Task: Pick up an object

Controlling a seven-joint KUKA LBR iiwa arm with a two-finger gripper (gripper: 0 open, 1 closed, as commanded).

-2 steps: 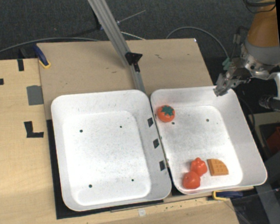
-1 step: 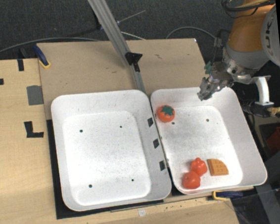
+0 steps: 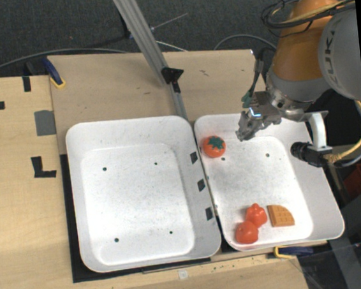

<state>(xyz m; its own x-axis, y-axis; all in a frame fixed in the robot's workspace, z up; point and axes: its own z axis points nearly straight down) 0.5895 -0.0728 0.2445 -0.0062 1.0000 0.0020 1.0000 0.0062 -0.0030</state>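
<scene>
While the gripper is hanging over the far end of the right bin, nothing is showing between its fingers, and whether they are spread or pressed together I cannot tell at this angle; the step in hand is reading as the approach, with no pick made. Nearest candidate is lying just to its left: a small round orange-red toy tomato with a green top, smooth and glossy, so the next move is probably calling for a short shift toward it and a descent. At the near end a red pepper-like piece, a red rounded piece and a tan waffle-textured wedge are sitting clustered together, while the left bin is showing speckled white plastic.
</scene>
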